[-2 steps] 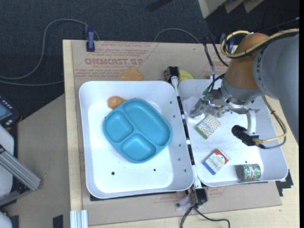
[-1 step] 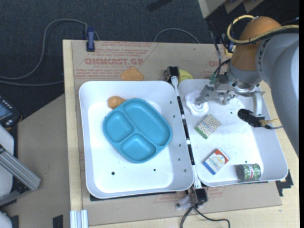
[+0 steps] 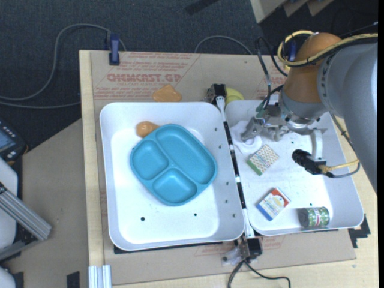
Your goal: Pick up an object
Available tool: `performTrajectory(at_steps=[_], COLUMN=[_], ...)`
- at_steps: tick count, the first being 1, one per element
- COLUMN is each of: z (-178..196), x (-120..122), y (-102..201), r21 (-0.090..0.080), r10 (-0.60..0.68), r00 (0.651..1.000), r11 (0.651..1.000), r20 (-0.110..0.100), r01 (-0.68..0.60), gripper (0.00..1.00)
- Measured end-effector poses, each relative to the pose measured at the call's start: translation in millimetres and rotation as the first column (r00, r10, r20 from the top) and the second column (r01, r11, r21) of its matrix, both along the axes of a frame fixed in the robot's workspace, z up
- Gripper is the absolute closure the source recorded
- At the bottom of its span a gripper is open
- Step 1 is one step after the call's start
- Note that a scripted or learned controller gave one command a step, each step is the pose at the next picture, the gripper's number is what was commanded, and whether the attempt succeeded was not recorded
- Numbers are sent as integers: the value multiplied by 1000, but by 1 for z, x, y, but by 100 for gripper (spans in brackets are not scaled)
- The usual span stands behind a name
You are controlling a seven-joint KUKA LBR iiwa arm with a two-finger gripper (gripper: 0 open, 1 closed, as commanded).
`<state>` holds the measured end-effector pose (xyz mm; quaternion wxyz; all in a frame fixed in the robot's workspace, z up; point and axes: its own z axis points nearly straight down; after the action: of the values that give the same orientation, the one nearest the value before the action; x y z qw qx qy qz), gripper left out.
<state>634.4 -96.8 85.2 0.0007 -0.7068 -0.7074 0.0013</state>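
The gripper (image 3: pixel 262 126) hangs low over the top of the right bin (image 3: pixel 342 185). Whether it is open or closed cannot be told. Just below it lies a small green dotted packet (image 3: pixel 263 159). Farther down sit a little box (image 3: pixel 273 203) and a green can (image 3: pixel 314 216). The left bin (image 3: pixel 120 203) holds a blue tray (image 3: pixel 173 164).

From my remote seat I see the desk (image 3: pixel 90 179), a pale wooden board with red lettering along its far edge, standing on dark blue-grey carpet (image 3: pixel 42 11). Thin cables (image 3: pixel 66 35) trail across the carpet behind it, and a metal rail (image 3: pixel 24 215) lies at the lower left, under even light.
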Motion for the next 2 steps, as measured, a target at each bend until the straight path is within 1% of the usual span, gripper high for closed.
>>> performTrajectory(at_steps=[1, 2], z=[-2, 0], x=[28, -16], y=[-8, -2], r21=[3, 2], r10=[6, -2], r00=[1000, 1000], r11=[1000, 1000], r20=[-25, -1], r01=[-6, 2], gripper=[0, 0])
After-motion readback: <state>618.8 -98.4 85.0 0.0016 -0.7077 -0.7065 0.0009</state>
